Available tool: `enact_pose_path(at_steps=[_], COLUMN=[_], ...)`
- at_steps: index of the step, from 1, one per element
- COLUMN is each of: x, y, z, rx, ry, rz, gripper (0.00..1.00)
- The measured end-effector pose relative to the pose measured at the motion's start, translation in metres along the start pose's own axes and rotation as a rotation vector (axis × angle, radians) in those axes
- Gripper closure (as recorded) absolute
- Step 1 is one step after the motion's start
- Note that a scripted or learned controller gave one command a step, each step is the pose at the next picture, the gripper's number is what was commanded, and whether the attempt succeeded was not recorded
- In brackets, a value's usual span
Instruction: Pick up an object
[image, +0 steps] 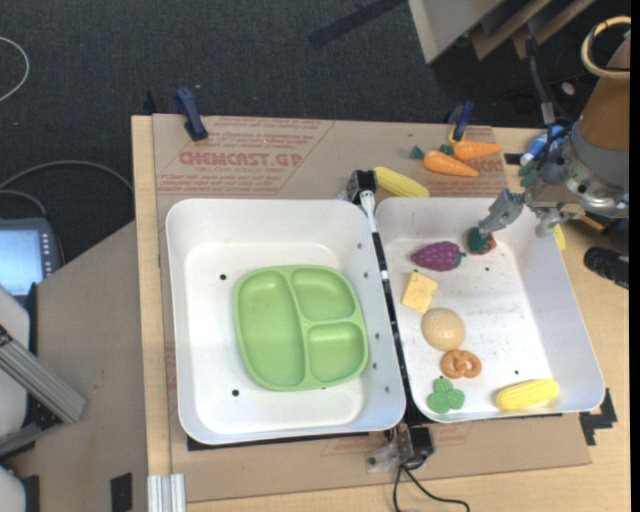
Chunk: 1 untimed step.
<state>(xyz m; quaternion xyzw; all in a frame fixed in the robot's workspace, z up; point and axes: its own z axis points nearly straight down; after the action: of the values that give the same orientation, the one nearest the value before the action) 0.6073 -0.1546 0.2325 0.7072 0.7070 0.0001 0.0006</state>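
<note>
Your gripper (500, 222) sits at the right bin's (560, 300) far edge, one finger touching a small red-and-green toy (482, 241). The purple grapes (437, 256) lie just left of it, long axis running left-right (can't tell if the jaws are clenched or released).

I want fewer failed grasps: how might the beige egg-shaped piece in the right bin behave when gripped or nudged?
The egg looks smooth and rounded, so it may slip from the fingers. Nudged, it would probably roll toward the pretzel or cheese wedge nearby. It looks rigid.
</note>
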Motion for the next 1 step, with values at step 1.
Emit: enact_pose_path(at_steps=[1], x=[0.0358], y=[0.0200], z=[0.1452], rx=[0.010], ry=[0.005], rz=[-0.004], gripper=[0.00])
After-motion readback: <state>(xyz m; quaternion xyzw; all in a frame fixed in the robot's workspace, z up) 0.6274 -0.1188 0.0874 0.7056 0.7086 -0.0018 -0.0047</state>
